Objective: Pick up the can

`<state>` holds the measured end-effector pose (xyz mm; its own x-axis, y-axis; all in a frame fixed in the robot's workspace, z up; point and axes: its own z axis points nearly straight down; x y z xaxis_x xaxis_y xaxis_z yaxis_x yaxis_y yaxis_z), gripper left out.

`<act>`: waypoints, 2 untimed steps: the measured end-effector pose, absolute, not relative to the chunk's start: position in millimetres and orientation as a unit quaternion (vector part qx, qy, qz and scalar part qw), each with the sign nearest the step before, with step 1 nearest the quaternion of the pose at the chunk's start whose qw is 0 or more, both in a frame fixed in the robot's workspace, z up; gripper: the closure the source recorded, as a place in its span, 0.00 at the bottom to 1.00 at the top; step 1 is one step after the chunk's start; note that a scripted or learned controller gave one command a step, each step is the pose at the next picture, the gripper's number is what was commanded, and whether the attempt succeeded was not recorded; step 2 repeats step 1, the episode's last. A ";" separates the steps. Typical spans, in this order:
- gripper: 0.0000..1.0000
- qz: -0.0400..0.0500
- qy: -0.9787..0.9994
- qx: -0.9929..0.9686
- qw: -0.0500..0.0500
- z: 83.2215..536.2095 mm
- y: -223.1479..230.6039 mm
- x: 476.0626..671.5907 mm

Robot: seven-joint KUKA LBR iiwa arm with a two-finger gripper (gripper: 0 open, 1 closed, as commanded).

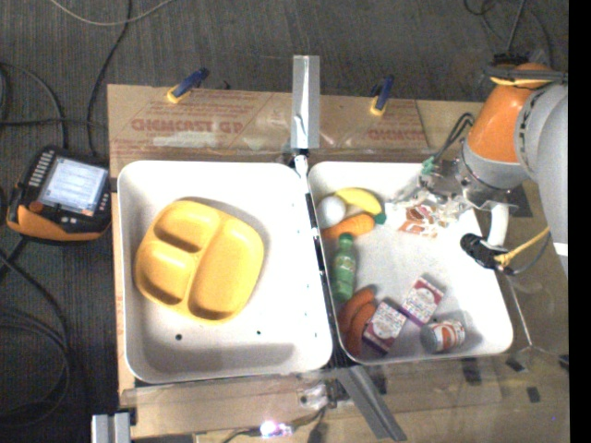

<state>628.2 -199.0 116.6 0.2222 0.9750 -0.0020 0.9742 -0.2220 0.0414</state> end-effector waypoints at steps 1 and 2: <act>0.00 0.020 0.603 0.797 0.027 113.4 -197.5 608.5; 0.00 0.020 0.603 0.797 0.027 113.4 -197.5 608.5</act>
